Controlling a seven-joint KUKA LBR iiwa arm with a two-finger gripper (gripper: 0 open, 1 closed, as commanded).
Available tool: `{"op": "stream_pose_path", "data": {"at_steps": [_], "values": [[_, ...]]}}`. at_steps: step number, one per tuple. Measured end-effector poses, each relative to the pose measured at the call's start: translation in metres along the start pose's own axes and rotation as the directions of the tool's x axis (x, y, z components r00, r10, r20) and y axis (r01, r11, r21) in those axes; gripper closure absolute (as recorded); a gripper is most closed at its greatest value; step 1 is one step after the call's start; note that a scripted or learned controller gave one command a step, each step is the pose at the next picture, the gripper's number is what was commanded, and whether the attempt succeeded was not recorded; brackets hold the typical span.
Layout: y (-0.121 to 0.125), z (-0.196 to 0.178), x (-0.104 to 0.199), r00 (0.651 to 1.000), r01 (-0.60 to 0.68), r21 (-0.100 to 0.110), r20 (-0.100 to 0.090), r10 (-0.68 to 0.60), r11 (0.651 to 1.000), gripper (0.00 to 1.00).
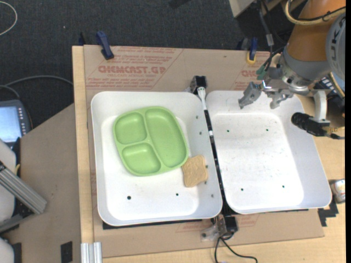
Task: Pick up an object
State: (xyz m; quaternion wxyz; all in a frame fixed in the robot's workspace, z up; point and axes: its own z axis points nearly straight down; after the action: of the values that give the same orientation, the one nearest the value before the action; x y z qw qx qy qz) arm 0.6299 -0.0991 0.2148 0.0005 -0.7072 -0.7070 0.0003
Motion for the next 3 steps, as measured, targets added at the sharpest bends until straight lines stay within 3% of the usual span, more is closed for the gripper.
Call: {"op": "stream_pose_path", "data": {"at_steps": [1,2,3], "values": [[0.030,-0.138,-0.027,1.000,0.001,-0.021,0.006,-0.001,1.000,0.00],[0.017,-0.299,-0.057,1.000,-0.002,-0.023,0.008,0.003,1.000,0.00],[-0.055,-0.324,-0.041,1.000,0.000,-0.003,0.000,0.000,1.000,0.00]]}}
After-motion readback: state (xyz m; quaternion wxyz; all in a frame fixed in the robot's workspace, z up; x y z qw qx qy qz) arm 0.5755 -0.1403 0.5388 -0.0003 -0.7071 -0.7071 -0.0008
